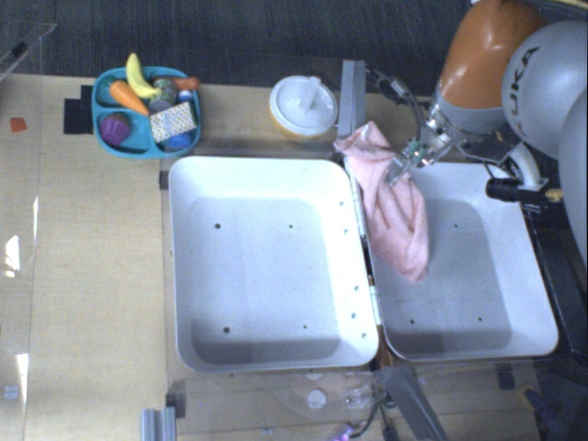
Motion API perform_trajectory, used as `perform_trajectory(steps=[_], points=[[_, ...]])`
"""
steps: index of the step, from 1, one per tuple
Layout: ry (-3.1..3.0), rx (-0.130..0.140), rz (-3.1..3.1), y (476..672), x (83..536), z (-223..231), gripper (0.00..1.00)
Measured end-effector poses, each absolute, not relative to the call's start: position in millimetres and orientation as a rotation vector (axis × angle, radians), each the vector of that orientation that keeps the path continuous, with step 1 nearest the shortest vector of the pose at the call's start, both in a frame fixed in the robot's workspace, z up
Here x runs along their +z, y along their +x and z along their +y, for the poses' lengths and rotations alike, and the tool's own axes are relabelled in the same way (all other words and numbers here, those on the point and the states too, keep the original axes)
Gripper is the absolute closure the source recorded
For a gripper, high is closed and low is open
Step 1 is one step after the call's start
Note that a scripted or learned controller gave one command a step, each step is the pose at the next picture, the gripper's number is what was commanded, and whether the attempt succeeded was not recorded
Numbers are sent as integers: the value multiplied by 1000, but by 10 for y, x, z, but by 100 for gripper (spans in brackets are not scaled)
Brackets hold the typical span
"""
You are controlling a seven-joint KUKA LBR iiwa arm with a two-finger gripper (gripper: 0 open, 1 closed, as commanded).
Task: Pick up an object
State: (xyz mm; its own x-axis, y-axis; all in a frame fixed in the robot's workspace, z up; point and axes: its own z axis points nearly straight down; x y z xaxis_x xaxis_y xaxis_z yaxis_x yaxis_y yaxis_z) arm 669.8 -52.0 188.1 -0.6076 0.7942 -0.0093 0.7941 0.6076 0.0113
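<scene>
A pink cloth lies bunched along the left side of the right bin, and its upper corner drapes over the divide between the bins. My gripper reaches in from the upper right and its fingertips pinch a fold near the top of the cloth. From that pinch the fabric hangs down in a long drape toward the middle of the bin. The orange band of the arm stands above the bin's far right corner.
The left bin sits beside the right one. Behind it are a white lidded bowl and a blue tray of toy food. A grey post rises behind the bins' divide.
</scene>
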Motion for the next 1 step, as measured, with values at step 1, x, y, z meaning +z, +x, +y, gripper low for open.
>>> perform_trajectory(steps=[1], points=[[1235, 9, 2872, 6680, 2323, -459, 100]])
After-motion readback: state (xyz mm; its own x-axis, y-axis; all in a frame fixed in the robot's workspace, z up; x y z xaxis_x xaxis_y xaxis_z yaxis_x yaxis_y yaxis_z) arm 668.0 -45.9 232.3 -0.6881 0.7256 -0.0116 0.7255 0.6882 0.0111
